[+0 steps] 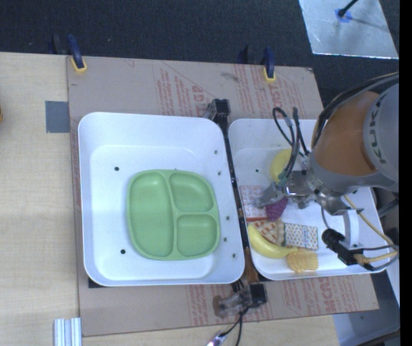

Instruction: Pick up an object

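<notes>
Orange-banded and grey, my arm (353, 146) fills the right side of the view, closest to the lens, reaching over the right bin (252, 139). My claw (283, 193) hangs low over the middle of that bin, above a small purple object (277, 208); whether it is spread or pinched together I cannot tell, and nothing shows between its tips. Just behind it lies a round yellow piece (281, 164). Toward the bin's front edge sit a banana (267, 244), a reddish patterned packet (270, 230) touching it, a pale speckled block (301, 235) just beside that, and a yellow crumpled lump (302, 262) at the rim. The left bin (101, 193) holds a green divided plate (172, 213), lying flat near its centre. Both bins rest on a brown cardboard sheet (155, 81) clamped to the tabletop (18, 193).
</notes>
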### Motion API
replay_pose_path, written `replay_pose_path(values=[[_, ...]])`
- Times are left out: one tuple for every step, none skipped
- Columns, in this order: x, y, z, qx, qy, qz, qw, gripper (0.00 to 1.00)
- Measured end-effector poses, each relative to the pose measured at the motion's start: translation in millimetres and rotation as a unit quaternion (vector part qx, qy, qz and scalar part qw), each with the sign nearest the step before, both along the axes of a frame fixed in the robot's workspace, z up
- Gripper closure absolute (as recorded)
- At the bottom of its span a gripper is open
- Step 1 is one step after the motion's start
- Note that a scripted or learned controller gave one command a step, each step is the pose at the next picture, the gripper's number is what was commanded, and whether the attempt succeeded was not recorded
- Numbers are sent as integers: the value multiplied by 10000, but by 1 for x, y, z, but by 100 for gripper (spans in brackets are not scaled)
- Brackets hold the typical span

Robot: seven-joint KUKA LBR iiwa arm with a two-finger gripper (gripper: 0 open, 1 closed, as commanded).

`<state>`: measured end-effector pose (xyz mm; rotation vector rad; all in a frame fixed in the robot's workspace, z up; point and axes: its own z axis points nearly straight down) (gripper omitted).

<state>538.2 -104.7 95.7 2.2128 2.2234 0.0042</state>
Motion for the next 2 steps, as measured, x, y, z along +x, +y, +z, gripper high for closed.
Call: replay_pose_path(values=[[1,-2,11,-17,-9,8,10000,100],[7,59,97,10,36,2,10000,100]])
